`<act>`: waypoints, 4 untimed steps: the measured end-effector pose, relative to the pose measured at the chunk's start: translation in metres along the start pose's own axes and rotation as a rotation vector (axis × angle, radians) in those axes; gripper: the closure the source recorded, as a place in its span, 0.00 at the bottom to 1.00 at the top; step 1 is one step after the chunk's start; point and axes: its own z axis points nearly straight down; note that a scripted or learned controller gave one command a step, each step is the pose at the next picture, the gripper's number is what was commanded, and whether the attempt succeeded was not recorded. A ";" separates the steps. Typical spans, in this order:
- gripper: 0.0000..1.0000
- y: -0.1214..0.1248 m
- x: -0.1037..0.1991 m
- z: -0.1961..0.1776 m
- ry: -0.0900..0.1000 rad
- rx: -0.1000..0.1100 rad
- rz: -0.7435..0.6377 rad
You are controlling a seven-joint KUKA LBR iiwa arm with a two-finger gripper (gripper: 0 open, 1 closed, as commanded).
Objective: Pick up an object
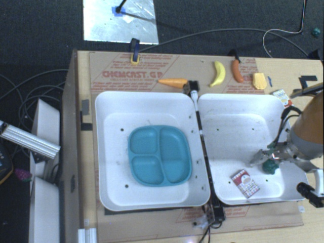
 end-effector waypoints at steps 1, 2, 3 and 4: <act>1.00 0.001 0.000 -0.011 -0.001 -0.003 -0.001; 1.00 0.006 0.048 -0.069 0.000 -0.003 -0.004; 1.00 0.019 0.090 -0.120 0.000 -0.003 -0.003; 1.00 0.008 0.148 -0.143 0.001 -0.002 -0.004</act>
